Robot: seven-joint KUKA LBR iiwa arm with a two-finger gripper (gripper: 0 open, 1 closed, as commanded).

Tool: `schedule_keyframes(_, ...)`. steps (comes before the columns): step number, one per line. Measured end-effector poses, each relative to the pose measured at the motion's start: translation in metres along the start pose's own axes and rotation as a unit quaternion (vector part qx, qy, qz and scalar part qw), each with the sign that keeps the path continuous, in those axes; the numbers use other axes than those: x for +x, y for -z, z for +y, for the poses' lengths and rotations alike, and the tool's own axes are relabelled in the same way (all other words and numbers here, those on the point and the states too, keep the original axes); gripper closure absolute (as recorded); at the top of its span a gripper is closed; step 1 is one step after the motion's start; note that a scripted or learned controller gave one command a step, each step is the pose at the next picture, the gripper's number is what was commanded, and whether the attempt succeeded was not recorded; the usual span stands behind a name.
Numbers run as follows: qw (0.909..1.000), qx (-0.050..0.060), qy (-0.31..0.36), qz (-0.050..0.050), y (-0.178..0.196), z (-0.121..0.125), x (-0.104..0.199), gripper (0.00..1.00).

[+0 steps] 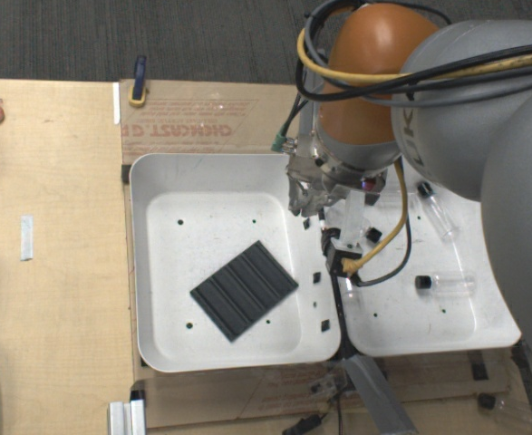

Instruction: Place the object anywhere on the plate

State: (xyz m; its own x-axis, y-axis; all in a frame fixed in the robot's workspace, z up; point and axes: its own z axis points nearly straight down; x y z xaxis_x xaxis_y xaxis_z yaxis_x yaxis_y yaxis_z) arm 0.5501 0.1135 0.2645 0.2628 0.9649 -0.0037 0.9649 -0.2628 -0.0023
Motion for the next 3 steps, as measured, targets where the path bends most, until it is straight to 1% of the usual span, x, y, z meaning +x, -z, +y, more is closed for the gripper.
schedule_keyframes(1,0.9962,0.000,0.087,0.000,0.048,-0.002,-0.038,1.00)
schedule_keyframes(2,0.9642,0.000,0.265,0.001,-0.023,0.048,-0.013,1.00)
schedule_keyframes(3,0.9534,-0.001,0.302,0.001,0.026,0.039,-0.059,1.00)
